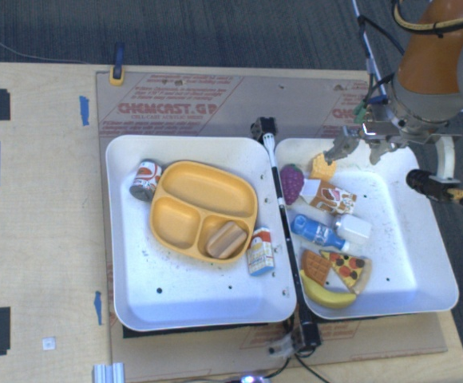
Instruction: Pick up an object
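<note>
— What's in the left bin point(128, 294)?

— A can point(144, 179), a yellow tray point(203, 211) with a bread roll point(227, 239) in it, and a small carton point(260, 254).

— And the right bin point(423, 270)?

— A purple fruit point(292, 183), a blue bottle point(317, 232), pizza point(345, 269), a banana point(327, 295), and a cheese wedge point(322, 167) near the far wall.

— The gripper point(358, 145)?

— Over the far rim, fingers spread apart, empty, beside the cheese.

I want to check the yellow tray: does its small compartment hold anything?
Yes. The yellow tray holds a tan bread roll in its lower right compartment.
</note>
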